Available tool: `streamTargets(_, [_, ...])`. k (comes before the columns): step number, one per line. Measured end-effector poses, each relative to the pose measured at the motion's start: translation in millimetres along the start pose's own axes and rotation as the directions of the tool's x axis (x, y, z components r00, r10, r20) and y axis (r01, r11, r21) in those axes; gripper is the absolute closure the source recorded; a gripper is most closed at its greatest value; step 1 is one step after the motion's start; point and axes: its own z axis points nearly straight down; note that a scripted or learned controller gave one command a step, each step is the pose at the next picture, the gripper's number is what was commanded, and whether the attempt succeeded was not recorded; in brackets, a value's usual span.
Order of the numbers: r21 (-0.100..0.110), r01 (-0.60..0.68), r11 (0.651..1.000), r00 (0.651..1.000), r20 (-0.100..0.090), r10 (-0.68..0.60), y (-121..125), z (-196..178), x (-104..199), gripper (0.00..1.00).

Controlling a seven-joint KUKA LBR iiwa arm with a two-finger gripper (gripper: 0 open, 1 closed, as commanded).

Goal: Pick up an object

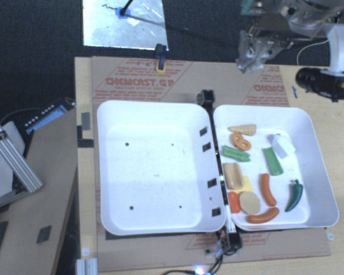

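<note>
Gripper [253,56] hangs at upper right of frame, above the bench and behind the right bin [318,153]; finger state cannot be determined. Toy food, including a green pepper [294,195], lies in that bin. Pick judged not yet begun.
</note>
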Motion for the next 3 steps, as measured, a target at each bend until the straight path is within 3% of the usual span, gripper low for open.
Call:
streamTargets(2, [0.000,0.001,1.000,1.000,-0.001,-0.001,-58.2,-0.4,40.2,1.00])
streamTargets(3, [-0.001,-0.006,1.000,1.000,0.002,0.006,7.4,1.2,32.1,1.00])
